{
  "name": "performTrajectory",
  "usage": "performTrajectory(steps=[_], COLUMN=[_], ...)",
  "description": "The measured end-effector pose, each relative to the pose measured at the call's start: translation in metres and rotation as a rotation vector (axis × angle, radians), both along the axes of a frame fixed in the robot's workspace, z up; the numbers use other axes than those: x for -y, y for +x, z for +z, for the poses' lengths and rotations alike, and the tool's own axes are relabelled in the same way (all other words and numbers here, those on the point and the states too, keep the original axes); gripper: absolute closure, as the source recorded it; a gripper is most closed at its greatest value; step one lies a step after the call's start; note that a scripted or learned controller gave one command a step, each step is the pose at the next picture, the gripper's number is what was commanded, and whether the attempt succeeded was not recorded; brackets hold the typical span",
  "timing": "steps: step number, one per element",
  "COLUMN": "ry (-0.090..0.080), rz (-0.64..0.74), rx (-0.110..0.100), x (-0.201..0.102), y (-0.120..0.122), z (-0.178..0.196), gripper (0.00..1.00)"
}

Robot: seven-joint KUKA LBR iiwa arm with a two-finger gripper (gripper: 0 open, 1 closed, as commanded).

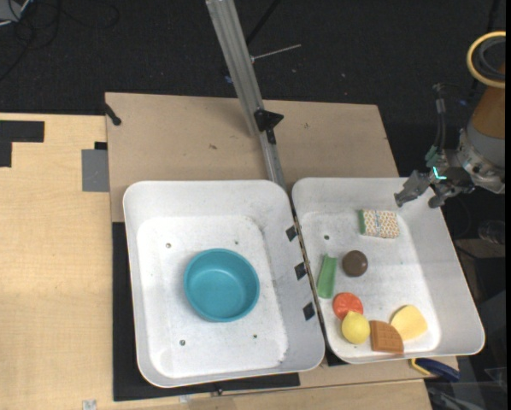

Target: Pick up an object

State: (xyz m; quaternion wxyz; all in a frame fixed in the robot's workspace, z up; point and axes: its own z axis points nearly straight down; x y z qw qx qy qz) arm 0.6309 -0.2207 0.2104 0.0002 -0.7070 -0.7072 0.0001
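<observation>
Toy foods (371, 314) lie well below gripper (425, 190).

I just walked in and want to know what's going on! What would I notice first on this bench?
Probably the blue bowl, sitting alone in the left bin. Next, the bright toy food in the right bin: a green piece, a brown ball, a red piece, a yellow ball and a yellow wedge near the front. The claw hangs over that bin's far right corner.
</observation>
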Motion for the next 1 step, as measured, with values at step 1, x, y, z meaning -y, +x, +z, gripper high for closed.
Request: performTrajectory(steps=[1], ry=[0.000], rz=[0.000], rx=[0.000], x=[0.0000], y=[0.0000], z=[0.0000], gripper=[0.00])
